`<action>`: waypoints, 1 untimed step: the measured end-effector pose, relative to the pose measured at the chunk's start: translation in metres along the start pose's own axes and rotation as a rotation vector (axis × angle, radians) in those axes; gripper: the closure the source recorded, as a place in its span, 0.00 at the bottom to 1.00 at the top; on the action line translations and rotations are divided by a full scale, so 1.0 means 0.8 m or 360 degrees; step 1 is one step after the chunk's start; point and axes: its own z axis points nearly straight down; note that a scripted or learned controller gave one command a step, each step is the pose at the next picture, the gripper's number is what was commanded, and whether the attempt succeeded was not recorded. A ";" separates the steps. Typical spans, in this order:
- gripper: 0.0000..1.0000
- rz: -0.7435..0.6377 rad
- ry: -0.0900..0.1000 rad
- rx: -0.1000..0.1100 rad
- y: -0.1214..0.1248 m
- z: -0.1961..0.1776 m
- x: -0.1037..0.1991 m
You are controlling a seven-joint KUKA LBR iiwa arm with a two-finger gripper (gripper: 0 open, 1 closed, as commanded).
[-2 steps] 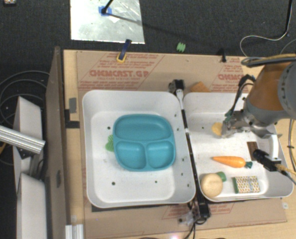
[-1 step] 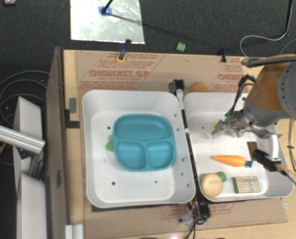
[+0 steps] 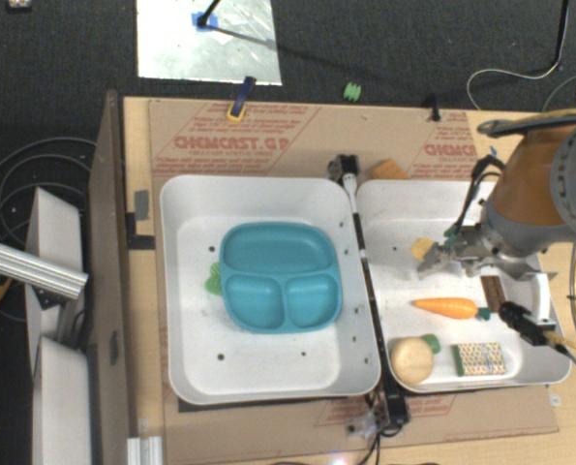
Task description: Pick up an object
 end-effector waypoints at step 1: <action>0.00 -0.0010 0.0002 -0.0008 0.059 0.020 0.025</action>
